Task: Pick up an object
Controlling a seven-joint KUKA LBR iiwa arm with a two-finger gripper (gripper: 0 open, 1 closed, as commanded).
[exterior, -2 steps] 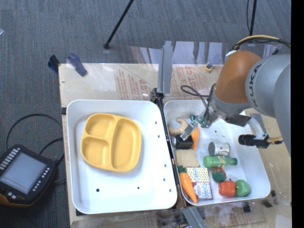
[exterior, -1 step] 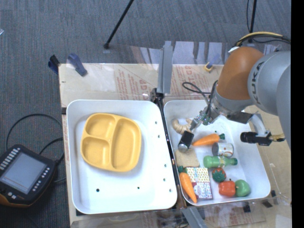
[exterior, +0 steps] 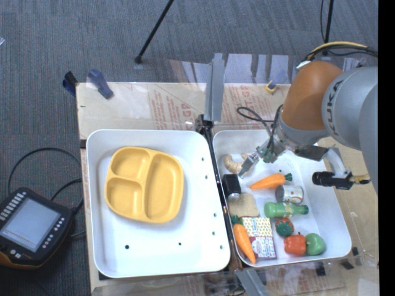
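My gripper [exterior: 252, 162] hangs low over the upper left part of the right bin [exterior: 336, 211]. Just to its left lies a beige mushroom-shaped toy [exterior: 232, 163], very close to or touching the gripper tip. An orange carrot [exterior: 269, 181] lies right below the gripper. Nothing is visibly held. Further down the bin lie a small can [exterior: 290, 194], a green bottle [exterior: 285, 210], a black block [exterior: 231, 185], a tan slice [exterior: 244, 205], a second carrot [exterior: 243, 242], a printed box [exterior: 260, 237], a red pepper [exterior: 295, 245] and a green apple [exterior: 315, 243].
The left bin [exterior: 154, 251] holds a yellow divided plate [exterior: 145, 184]. A metal divider [exterior: 215, 97] rises between the bins at the back. A teach pendant [exterior: 28, 226] lies on the floor to the left. The arm's orange band [exterior: 311, 94] looms over the right bin's back edge.
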